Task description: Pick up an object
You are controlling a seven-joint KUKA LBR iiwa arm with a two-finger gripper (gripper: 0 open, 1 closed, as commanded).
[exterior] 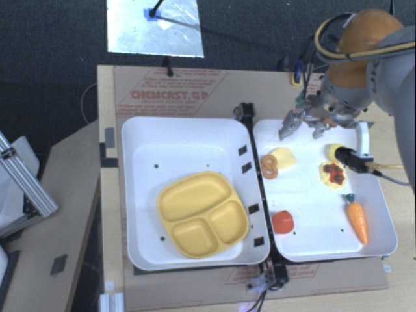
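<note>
My gripper (302, 130) hangs over the far edge of the right bin (312, 242), open, with nothing between its fingers. Just in front of it lie a pale yellow cheese wedge (285, 156) and a small brown pretzel (269, 167). Further right are a toy pizza slice (333, 174) and a yellow piece (336, 151). An orange carrot (357, 221) lies near the right wall. At the front left of this bin sits a red piece (283, 221).
The left bin (149, 145) holds a yellow divided plate (203, 213). A black clip strip (253, 174) runs along the wall between the two bins. A shiny sheet (155, 18) lies beyond the bench.
</note>
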